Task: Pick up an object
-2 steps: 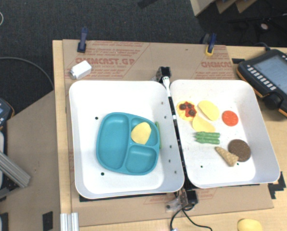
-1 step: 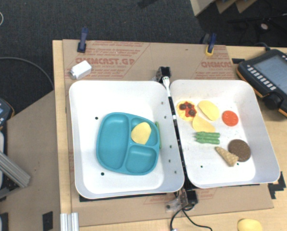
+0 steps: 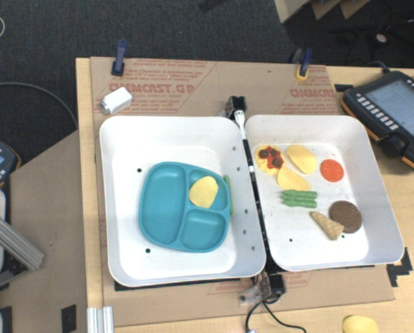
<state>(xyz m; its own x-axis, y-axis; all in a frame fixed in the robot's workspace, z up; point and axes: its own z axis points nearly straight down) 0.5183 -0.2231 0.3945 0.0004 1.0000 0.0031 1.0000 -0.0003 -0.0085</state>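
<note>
Objects for picking lay in two white bins on the tabletop (image 3: 193, 293). In the left bin (image 3: 123, 158) we found a teal divided tray (image 3: 166, 210) with a yellow piece (image 3: 204, 192) in its upper right compartment. In the right bin (image 3: 359, 151) we noted a pizza slice (image 3: 270, 158), two yellow pieces (image 3: 302, 159), a red disc (image 3: 331, 170), green beans (image 3: 299, 198), a brown cookie (image 3: 346, 216) and a tan cone (image 3: 326, 225). The hand's state we could not tell.
</note>
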